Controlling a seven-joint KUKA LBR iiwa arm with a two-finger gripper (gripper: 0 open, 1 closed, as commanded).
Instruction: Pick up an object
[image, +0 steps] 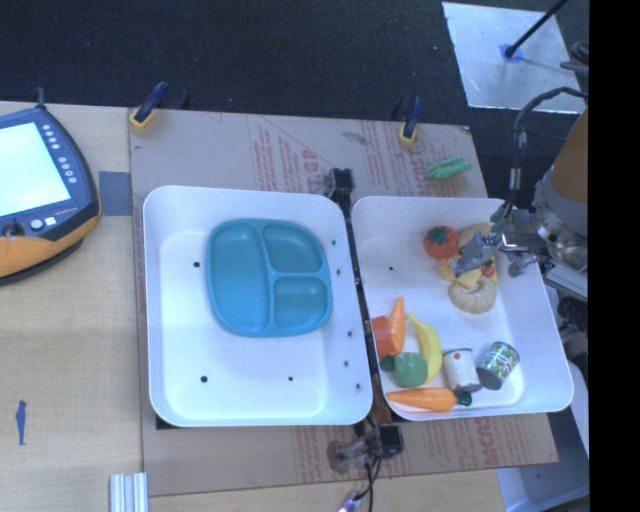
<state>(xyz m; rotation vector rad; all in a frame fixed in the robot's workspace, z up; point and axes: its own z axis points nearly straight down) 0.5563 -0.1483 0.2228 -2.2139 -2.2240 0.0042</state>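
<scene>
So, jaws' state impossible to tell, gripper (480, 254) low over the bagel (473, 293) near the right bin's (535, 392) far edge, tomato (440, 242) just beside. Blue plate (268, 276) in left bin (180, 390).

Even, bright overhead light across bench; 2 white bins (160, 300) near overexposed, walls losing detail. Shadows soft and short, pooled under blue tray (268, 277) and toys. Glare whitens tablet screen (28, 175) at left and floor patch (505, 55) at top right. Dark floor beyond bench reads almost black. Overall focus soft, small objects fuzzy, slight colour noise.
</scene>
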